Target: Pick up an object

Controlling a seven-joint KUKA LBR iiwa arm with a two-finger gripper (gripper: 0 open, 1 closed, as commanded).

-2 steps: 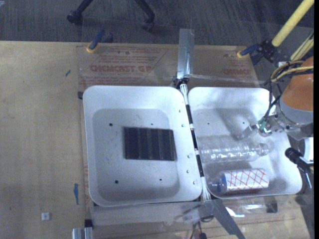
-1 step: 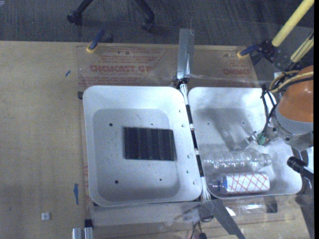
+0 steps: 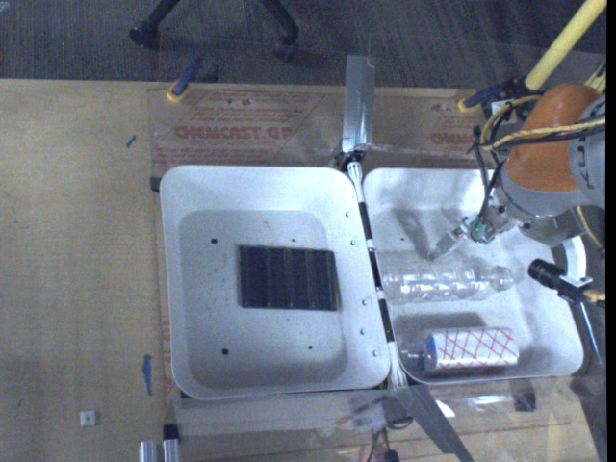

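The arm [image 3: 553, 157] is reaching in over the right bin [image 3: 568, 354], and its claw [image 3: 450, 242] is hanging above the bin floor just up from a clear plastic bottle [image 3: 445, 283]; whether the claw is open or closed I cannot tell, since it is small and blurred against the white, and nothing is showing held in it. The bottle is lying on its side across the middle of the right bin, its cap end pointing toward the arm's side. Judging by its look, it is empty, so it is probably very light, thin-walled and slick, likely to dent under a squeeze and to roll away if nudged off-centre; taking it across the ribbed middle of the body, square to its long axis, seems the safest hold. Below it, near the front wall, a can [image 3: 472, 348] with a red criss-cross wrap is also lying on its side; it is looking stiffer and likely heavier, and would also roll. The two are lying near each other but apart. The left bin [image 3: 188, 258] is holding one thing, a flat dark ridged slab [image 3: 288, 277] resting in the centre of its floor. Both bins are sitting side by side on the surface [image 3: 67, 258].
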